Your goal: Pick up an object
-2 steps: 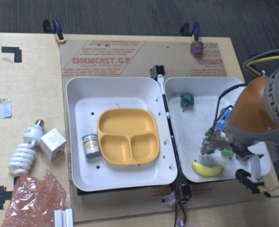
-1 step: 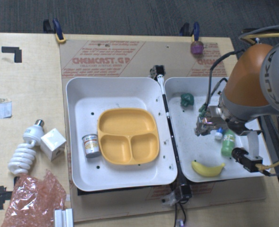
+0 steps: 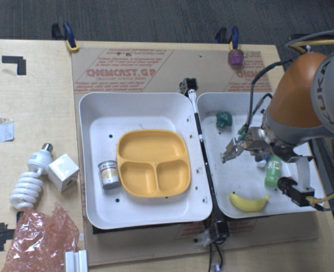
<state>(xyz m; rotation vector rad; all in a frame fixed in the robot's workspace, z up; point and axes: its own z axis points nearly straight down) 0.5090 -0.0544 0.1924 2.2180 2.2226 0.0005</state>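
My gripper (image 3: 232, 151) hangs over the middle of the right bin (image 3: 223, 194), fingers pointing left and down, with nothing visible between them. A yellow banana (image 3: 248, 202) lies near the bin's front wall, below the gripper. A green bottle (image 3: 273, 172) rests to the gripper's right, partly under the arm. A small dark green object (image 3: 224, 119) sits toward the back of the bin, above the gripper. In the left bin, a yellow divided tray (image 3: 153, 163) lies in the middle with a small can (image 3: 108, 174) beside its left edge.
The left bin (image 3: 98, 112) adjoins the right one along a shared divider. On the bench at left lie a spiral light bulb (image 3: 29, 179), a white cube (image 3: 64, 171) and crumpled pink plastic (image 3: 39, 242). A purple object (image 3: 236, 56) sits behind the right bin.
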